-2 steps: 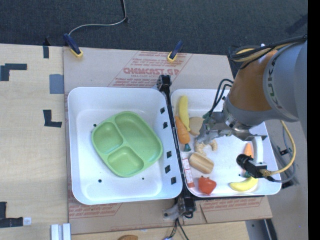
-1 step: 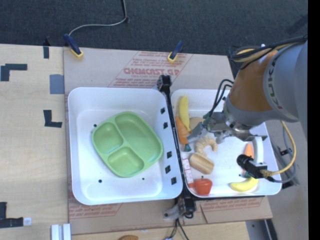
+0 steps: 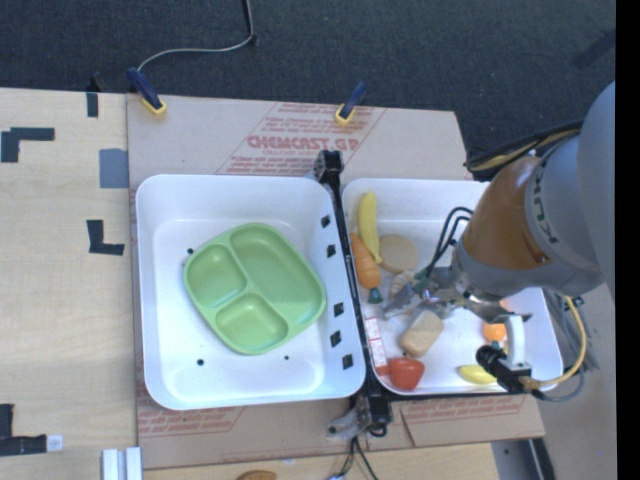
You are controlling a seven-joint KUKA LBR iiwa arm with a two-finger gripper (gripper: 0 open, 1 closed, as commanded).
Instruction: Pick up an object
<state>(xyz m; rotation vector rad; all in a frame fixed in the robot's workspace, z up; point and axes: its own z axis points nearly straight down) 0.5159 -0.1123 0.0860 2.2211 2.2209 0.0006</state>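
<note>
Arm reaches in from the right, wrist bent down over the right bin, orange band above the wrist facing the camera. Claw sits low among the toys near the bin's middle-left — grey fingers point left toward the divider. Can't tell whether the claw is open or closed; nothing visibly clamped in it.

Candidates in the right bin:
- tan block — just below-left of the claw, closest thing to it, long axis tilted up toward the right.
- round tan disc — just above the claw.
- banana — upper left of the bin, long axis roughly along the divider, upright in the view.
- carrot — directly under the banana, same general axis, against the left wall.
- red tomato-like piece — at the front wall.
- small yellow piece — front right, under the arm's cable run.

Left bin holds a green divided plate, well apart from the claw — my read is it's not the target.

Judgement: tan block is the likely pick. The move turns on shifting the claw slightly down-left and closing across the block's short side. Risk — clutter is tight there, fingers may nudge the disc or carrot instead. No grasp yet, by the look of it.
</note>
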